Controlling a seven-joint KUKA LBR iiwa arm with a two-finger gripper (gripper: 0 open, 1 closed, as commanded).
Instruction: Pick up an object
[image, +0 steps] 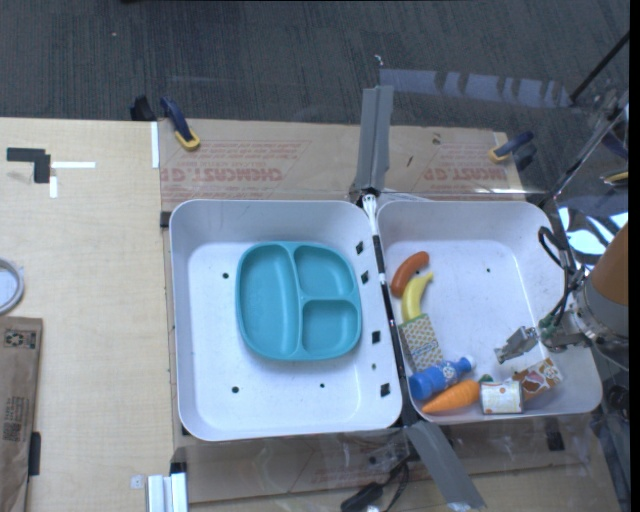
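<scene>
We saw the claw (519, 343) low in the right bin (470, 225), lower right of the frame, and we could not tell its state at this size. No object sat in it. The candidates lay along the bin's left and bottom edges: a sausage (409, 271), banana (414, 296), patterned packet (422, 342), blue bottle (439, 378), carrot (452, 396) and a can (501, 397) just below the claw. We judged the can nearest. The left bin (200, 300) held a teal tray (298, 300).
</scene>
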